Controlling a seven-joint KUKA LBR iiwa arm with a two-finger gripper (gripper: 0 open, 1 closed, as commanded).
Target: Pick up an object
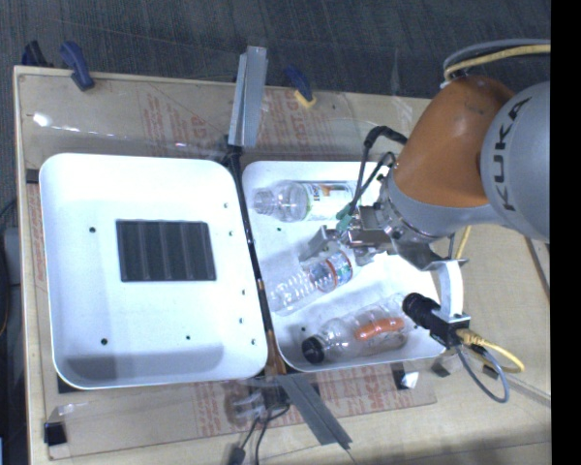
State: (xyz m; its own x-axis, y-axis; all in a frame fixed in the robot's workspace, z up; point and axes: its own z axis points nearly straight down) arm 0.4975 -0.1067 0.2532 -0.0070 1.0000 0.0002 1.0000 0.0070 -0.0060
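Grey and orange, the arm [474, 158] reaches in from the right and bends down over the right bin [271, 177]; whether its tool [341, 242] is spread or pressed together I cannot tell. Its tip sits right at the middle clear plastic bottle [310, 277]. Another bottle [295, 201] lies beyond, a black-capped one [353, 335] nearer. The left bin [77, 260] sits beside on the tabletop [39, 105]

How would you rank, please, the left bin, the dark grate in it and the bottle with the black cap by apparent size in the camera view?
1. Left bin, clearly largest.
2. Dark grate.
3. Bottle with the black cap, close to the grate in length but much slimmer.
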